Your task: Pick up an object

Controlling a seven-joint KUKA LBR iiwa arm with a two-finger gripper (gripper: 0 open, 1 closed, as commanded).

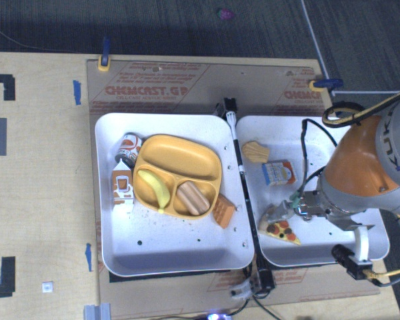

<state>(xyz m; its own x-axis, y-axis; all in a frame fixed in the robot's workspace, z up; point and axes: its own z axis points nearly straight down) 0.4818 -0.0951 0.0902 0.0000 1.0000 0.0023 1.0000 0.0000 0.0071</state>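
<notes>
My gripper (277,214) is low in the right bin (380,245), reaching in from the right below the orange band of the arm. It hovers just above and left of a pizza slice (283,232) lying near the bin's front. A small blue and white carton (278,173) lies behind the gripper, and a tan bread piece (256,152) sits at the bin's back left. The gripper partly hides the top of the pizza slice.
The left bin (120,245) holds a yellow divided plate (180,155) with a banana (155,188) and a sausage (194,198). A can (127,149), an orange and white carton (122,185) and a brown cracker (223,212) lie around the plate. Cables run along the divider between the bins.
</notes>
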